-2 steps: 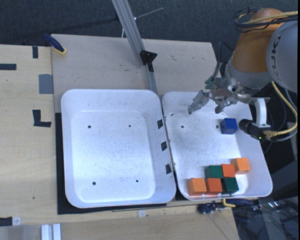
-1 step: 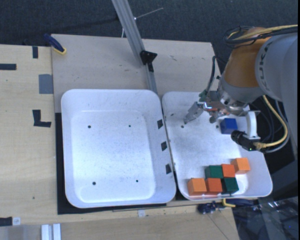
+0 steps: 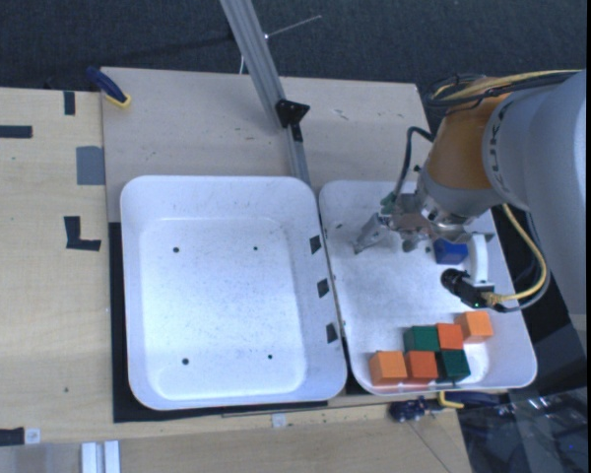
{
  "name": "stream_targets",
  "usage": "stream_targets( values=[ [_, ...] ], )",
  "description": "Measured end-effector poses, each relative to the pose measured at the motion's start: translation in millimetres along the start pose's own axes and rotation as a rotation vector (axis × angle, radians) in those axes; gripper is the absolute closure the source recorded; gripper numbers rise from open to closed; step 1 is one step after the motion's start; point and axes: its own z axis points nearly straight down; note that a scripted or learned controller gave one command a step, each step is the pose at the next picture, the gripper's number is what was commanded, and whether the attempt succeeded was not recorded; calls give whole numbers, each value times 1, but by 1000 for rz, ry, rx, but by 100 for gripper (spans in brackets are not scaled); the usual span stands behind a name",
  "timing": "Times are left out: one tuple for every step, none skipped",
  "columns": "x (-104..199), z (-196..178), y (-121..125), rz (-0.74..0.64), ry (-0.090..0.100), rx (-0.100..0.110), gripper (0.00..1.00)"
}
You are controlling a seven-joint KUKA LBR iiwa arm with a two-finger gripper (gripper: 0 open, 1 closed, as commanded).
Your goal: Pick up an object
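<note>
1. The arm (image 3: pixel 517 156) is seen reaching in from the right, with the gripper (image 3: pixel 374 235) held over the upper part of the right bin (image 3: pixel 374 304).
2. The fingers (image 3: pixel 366 236) are seen spread apart a little, pointing left and down toward the bin floor; nothing is seen between them, so no object is held.
3. The blocks are gathered at the near end of the right bin: an orange block (image 3: pixel 387 366) at the near left, a second orange block (image 3: pixel 423 365) just beside it, a green block (image 3: pixel 423 338) behind, a dark green block (image 3: pixel 454 363) to the right, and two more orange blocks (image 3: pixel 479 323) at the far right of the cluster.
4. A blue object (image 3: pixel 451 252) is seen beside the wrist; what it is cannot be told.
5. The gripper is well apart from the cluster, so a move toward the near end is judged to be needed before any grasp.
6. The blocks are packed touching, so a clean grip on one alone is judged difficult; the block at the far right looks the easiest.
7. The left bin (image 3: pixel 217 294) holds no blocks.
</note>
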Motion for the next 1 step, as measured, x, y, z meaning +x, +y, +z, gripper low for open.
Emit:
stream_targets(
  values=[
    [1,-10,0,-2,1,1,100]
  ],
)
